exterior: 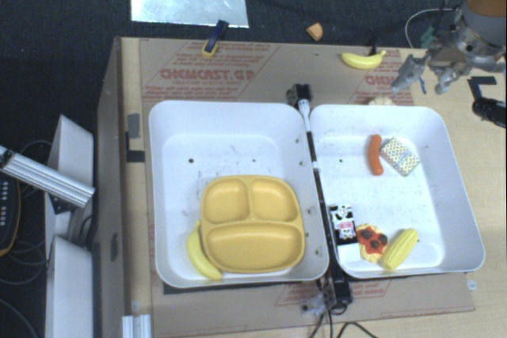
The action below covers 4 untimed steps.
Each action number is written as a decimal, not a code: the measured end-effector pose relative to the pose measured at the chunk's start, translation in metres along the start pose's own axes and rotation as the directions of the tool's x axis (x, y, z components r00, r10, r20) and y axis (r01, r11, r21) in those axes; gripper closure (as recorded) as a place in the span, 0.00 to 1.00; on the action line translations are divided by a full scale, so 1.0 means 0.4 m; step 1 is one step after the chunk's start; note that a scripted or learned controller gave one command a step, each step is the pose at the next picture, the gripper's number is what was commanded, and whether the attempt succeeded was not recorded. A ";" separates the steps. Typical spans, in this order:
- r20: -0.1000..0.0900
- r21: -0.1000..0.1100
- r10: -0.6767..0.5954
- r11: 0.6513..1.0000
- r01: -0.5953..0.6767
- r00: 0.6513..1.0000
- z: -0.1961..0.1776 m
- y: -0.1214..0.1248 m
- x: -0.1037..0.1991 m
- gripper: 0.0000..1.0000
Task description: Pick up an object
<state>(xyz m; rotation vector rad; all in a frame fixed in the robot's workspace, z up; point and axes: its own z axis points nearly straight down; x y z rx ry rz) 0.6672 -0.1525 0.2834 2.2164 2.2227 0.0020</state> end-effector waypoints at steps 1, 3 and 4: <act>-0.001 0.004 0.002 1.000 -0.002 1.000 0.250 -0.063 -0.077 0.00; 0.006 -0.016 -0.003 1.000 0.003 1.000 0.453 -0.038 0.024 1.00; -0.002 -0.003 -0.003 1.000 0.003 1.000 0.242 -0.104 0.228 1.00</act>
